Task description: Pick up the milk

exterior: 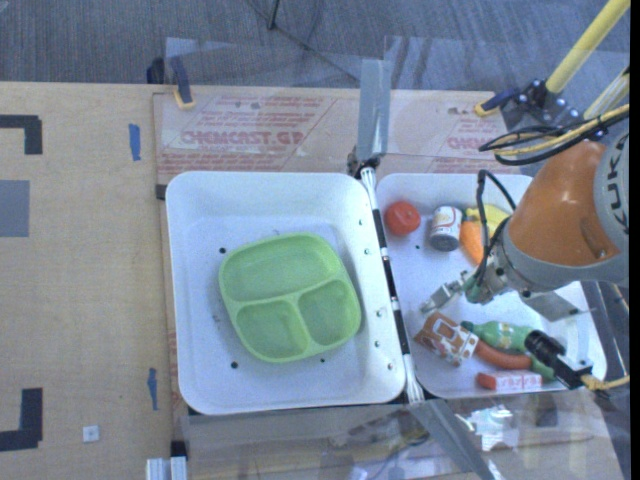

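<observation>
The milk point(447, 336) is a small brown and white carton lying on its side in the right bin point(430, 193), near that bin's front left. My gripper point(453, 295) hangs just above and behind the carton, with the orange-banded wrist to its right. Its two silvery fingers point(438, 297) are spread and open, and nothing sits between them. The carton is not touching the fingers.
A green bottle point(505, 334), a carrot point(505, 358) and a small red item point(487, 379) lie right of the milk. A tomato point(402, 217), a can point(445, 227) and an orange piece point(472, 240) sit further back. The left bin point(190, 268) holds a green divided plate point(289, 296).
</observation>
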Motion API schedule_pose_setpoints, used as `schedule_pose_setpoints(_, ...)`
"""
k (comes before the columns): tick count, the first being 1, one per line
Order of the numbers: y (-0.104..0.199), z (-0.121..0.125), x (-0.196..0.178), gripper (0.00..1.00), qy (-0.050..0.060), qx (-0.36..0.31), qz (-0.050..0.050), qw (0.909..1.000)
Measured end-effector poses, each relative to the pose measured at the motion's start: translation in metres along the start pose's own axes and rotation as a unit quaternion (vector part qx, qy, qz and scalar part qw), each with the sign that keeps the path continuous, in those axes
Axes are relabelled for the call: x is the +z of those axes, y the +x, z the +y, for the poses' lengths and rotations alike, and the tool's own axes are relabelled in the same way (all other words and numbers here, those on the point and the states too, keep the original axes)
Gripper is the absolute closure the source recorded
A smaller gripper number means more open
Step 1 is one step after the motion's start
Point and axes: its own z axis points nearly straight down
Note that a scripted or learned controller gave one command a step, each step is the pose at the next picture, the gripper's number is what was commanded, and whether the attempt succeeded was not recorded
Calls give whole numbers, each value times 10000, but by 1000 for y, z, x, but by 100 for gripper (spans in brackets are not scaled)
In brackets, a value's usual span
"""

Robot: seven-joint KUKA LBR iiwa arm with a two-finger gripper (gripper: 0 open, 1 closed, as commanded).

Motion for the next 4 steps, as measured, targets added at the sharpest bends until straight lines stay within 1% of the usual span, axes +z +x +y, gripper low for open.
schedule_pose_setpoints(1, 29, 59, -61, 0, 279, 961, 45, 9950)
schedule_pose_setpoints(2, 84, 3, -64, 0, 298, 1484, 42, 9885)
schedule_pose_setpoints(3, 35, -16, -64, 0, 289, 880, 57, 9957)
schedule_pose_setpoints(4, 3, -23, 10, 0, 137, 1055, 5, 9943)
